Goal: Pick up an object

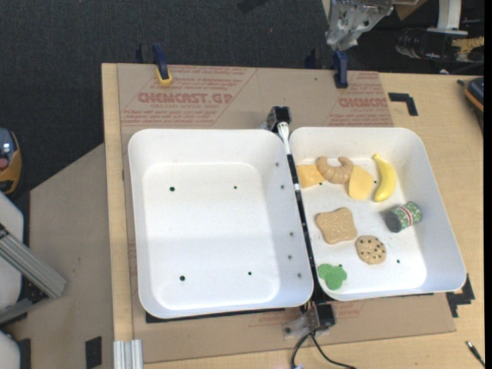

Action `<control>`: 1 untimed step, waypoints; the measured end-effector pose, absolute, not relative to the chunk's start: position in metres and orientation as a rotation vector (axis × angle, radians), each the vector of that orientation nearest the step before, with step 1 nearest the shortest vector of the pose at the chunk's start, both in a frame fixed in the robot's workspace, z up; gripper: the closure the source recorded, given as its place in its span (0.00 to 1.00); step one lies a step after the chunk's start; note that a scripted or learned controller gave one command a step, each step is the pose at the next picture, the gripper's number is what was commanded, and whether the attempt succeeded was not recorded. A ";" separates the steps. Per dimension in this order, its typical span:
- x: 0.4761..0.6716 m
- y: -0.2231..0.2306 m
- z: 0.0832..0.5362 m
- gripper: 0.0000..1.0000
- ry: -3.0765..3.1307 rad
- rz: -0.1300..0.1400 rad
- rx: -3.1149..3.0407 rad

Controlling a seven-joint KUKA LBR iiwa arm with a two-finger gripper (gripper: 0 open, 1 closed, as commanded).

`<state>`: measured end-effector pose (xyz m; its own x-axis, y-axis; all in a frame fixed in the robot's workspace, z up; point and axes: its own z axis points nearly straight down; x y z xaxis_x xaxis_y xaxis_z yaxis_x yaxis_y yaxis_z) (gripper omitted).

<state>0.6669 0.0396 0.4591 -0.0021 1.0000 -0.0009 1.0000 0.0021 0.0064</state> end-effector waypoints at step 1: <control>0.665 0.109 0.369 1.00 2.235 -0.011 2.221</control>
